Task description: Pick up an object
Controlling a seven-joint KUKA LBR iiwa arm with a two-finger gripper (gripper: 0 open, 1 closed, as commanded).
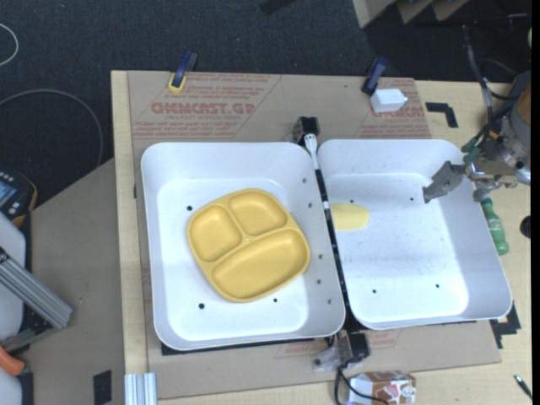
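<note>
Camera view: yellow plate (247,245), left bin (160,175).

The arm (519,133) is cut off by the right edge of the frame, its upper length out of sight. The gripper (460,180) blurs at its tips, too soft to tell how the fingers stand. Just right of the fingers, a green object (495,230) lies along the right bin's rim (481,298), too small to identify. Left of the fingers, a pale yellow object (349,217) sits against the bin's left wall, its shape unclear. Far left, gear (17,194) runs off the frame's edge.
</note>
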